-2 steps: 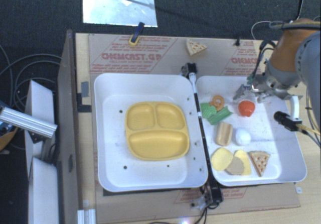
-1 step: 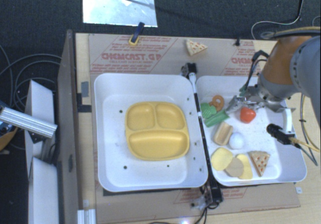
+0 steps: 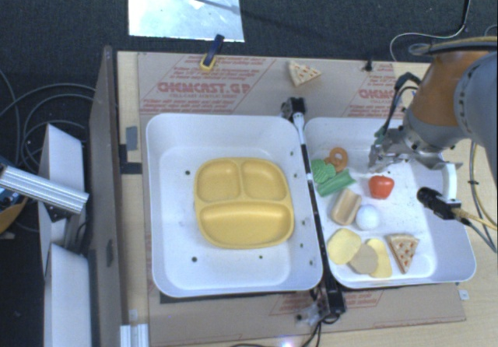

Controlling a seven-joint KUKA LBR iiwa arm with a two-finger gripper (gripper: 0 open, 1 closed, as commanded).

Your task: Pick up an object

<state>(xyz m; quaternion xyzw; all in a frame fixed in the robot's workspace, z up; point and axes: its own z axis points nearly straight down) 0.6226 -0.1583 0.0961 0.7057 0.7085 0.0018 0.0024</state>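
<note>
Tomato (image 3: pixel 380 186) sits in right bin (image 3: pixel 447 260), just below gripper (image 3: pixel 379 157), nothing lifted yet. Finger state: cannot tell, too small. Pretzel (image 3: pixel 337 157) and white egg (image 3: pixel 366 218) lie nearby. Descent, closing and lift all remain.

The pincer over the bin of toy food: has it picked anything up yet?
Not yet. The pincer hangs above the right bin, just over the red tomato, with nothing visibly between its fingers. The tomato and the other food lie in the bin. Grasping and lifting remain.
</note>
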